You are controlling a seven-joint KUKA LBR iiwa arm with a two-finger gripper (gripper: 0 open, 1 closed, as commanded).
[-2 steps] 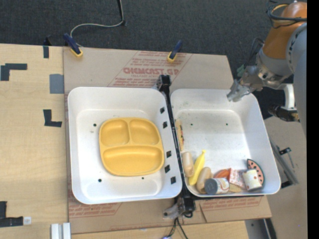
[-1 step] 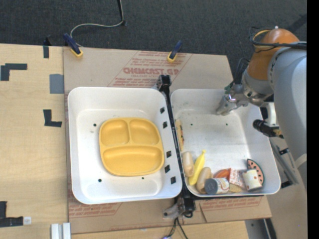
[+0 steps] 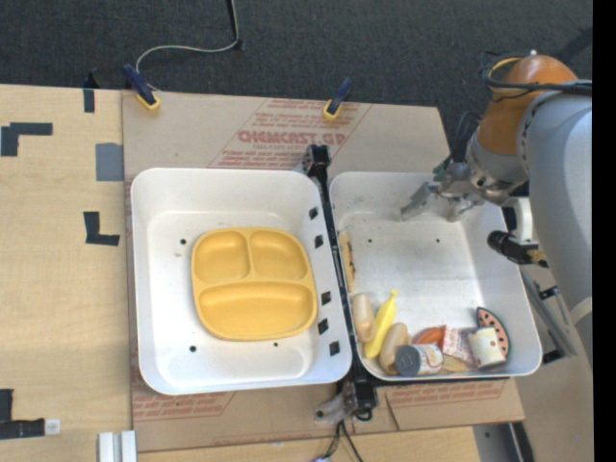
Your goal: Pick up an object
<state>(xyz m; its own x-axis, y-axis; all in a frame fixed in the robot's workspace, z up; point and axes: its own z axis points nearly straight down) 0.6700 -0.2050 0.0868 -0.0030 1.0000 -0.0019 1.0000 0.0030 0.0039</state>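
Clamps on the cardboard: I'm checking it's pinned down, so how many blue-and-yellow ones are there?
2: one clamp at the cardboard's far left corner, another clamp on its far edge, above where the bins meet.

Gripper [image 3: 430,200] hovers over right bin [image 3: 452,258]; yellow plate [image 3: 254,283] fills left.

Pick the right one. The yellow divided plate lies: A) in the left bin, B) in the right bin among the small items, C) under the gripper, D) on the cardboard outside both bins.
A: the plate sits alone in the middle of the left bin, while the gripper is over the right bin.
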